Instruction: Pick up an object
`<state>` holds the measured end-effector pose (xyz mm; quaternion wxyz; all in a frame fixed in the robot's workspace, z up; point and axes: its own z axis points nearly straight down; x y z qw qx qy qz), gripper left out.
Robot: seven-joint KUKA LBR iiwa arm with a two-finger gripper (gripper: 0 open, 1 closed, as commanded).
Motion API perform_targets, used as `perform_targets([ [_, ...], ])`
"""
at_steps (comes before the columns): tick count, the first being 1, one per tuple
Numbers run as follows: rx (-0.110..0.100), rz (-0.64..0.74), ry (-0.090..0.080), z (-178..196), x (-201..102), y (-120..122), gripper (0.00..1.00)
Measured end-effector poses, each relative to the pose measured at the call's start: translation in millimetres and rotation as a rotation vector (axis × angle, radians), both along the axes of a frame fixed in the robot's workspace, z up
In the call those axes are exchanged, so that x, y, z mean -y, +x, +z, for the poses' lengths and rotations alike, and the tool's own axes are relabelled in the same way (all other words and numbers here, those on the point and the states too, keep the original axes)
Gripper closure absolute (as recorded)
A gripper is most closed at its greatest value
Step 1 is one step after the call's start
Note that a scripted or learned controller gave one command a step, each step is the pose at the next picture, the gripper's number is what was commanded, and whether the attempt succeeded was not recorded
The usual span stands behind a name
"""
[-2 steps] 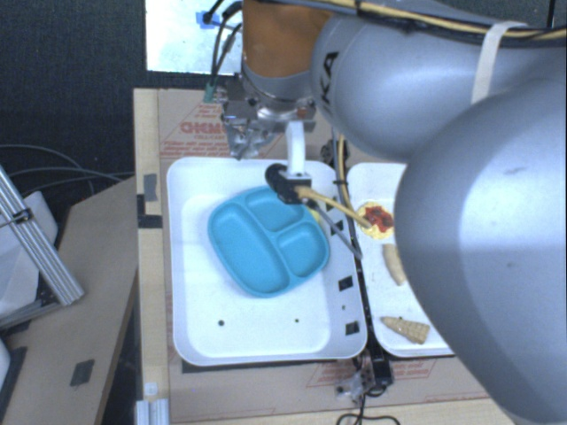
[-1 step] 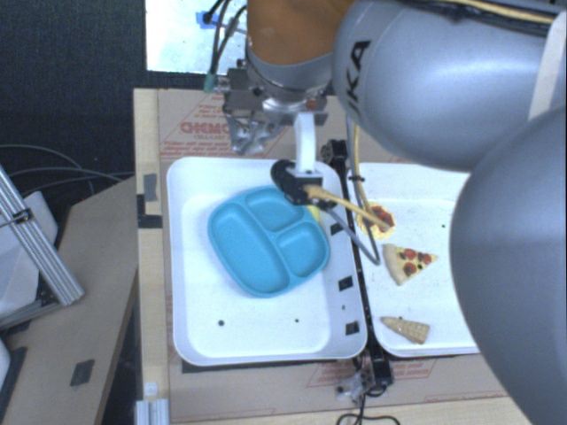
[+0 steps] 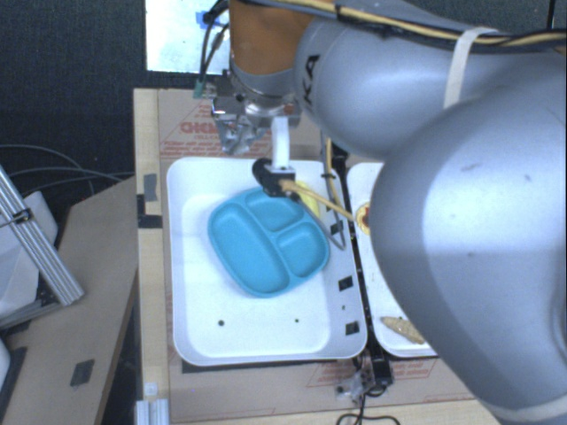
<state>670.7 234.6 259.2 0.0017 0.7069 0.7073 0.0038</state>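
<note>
The gripper (image 3: pixel 233 135) hangs above the far rim of the left bin (image 3: pixel 190 237); whether it is spread or pressed together cannot be told, and nothing is seen pinched in it. The blue divided tray (image 3: pixel 266 242) lies flat in that bin, just nearer the camera than the gripper and apart from it. Just behind the gripper, red print on the cardboard (image 3: pixel 190 122) is partly hidden and unreadable. Black letters "KA" show on the arm (image 3: pixel 425 131). A small tan object (image 3: pixel 403 328) lies in the right bin (image 3: pixel 383 312), well away from the gripper
</note>
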Motion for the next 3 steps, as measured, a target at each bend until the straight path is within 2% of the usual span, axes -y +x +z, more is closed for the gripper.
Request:
perform_targets([
  [1,-0.001,0.005,0.001,115.3,-0.3,-42.2,1.0],
  [2,-0.006,-0.003,-0.003,91.5,97.8,-22.0,1.0],
  [3,-0.002,0.005,-0.001,103.8,44.8,-1.3,1.0],
])
